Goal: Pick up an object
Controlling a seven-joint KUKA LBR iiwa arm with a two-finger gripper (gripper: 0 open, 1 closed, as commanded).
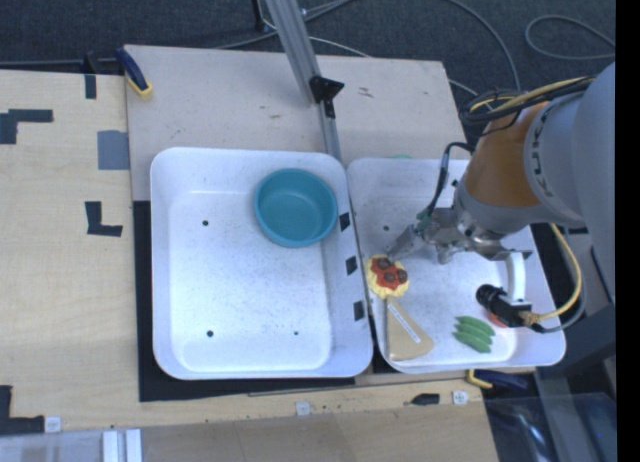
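My gripper [420, 247] hangs low over the right bin [400, 182], near its middle. Its fingers stand open with nothing between them. Just left of and below it lies a toy pizza slice [396, 302], with a red and yellow topping at its upper end and a tan wedge pointing to the bin's front edge. A green pea pod [474, 333] lies near the front right corner of the same bin. A blue bowl [295, 207] sits upright at the back right of the left bin [190, 250].
A slanted metal pole [300, 40] runs from the top of the view down to the ridge between the two bins. Cables trail over the dark floor behind the bench. A blue and yellow clamp [134, 71] grips the board's back left corner.
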